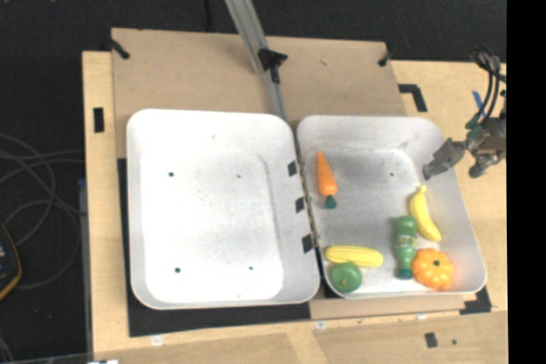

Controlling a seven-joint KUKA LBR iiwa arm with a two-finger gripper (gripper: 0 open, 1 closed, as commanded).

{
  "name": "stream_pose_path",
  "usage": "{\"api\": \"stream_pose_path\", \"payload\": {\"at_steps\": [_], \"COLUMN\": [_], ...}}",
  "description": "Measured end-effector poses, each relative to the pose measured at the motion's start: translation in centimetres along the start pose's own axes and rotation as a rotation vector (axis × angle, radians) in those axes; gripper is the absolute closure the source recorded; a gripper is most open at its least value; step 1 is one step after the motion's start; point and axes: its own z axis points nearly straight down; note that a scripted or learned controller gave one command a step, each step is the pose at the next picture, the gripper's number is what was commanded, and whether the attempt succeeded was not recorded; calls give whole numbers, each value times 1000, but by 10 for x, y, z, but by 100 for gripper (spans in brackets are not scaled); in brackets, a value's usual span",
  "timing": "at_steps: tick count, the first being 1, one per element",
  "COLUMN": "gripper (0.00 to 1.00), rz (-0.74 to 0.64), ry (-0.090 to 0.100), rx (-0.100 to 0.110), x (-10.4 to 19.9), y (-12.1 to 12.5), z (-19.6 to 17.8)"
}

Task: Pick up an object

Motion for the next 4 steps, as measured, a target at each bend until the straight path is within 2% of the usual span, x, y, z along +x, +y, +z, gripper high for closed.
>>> {"api": "stream_pose_path", "payload": {"at_steps": [1, 2, 3, 4], "gripper": [0, 0, 0, 100], "rz": [-8, -5, 3, 1], "ry": [3, 1, -1, 0], "rx": [6, -2, 2, -4], "x": [101, 153, 97, 98], "y": [36, 25, -23, -20], "z": [84, 68, 189, 177]}}
